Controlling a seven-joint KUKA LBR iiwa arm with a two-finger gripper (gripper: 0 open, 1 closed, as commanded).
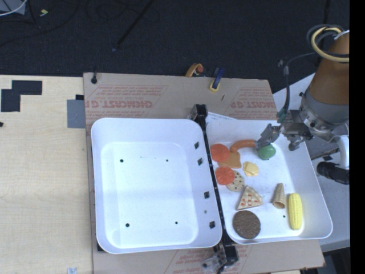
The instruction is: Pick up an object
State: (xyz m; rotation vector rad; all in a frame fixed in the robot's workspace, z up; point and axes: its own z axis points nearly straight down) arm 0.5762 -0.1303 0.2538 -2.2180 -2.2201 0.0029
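1. Two white bins sit side by side; the right bin (319,210) holds all the toy food, and every place below is given relative to the green ball (266,151).
2. Gripper (282,137) hangs just above and right of the green ball, near the bin's far edge. Two dark fingers show, one at the ball's upper left and one well to its right, so the jaws look spread wide with nothing between them.
3. Likely target, by my reading: the green ball, since it lies nearest the fingers. It is not yet grasped.
4. Neighbours: an orange sausage (243,144) just left of the ball; a small yellow piece (250,168) just below-left; an orange disc (219,152) farther left; a corn cob (295,210) well below, near the front.
5. Risks: the ball is round and may roll or squirt out as the fingers close. The left finger could catch the sausage instead. The closing line appears offset right of the ball, so an empty closure seems plausible.
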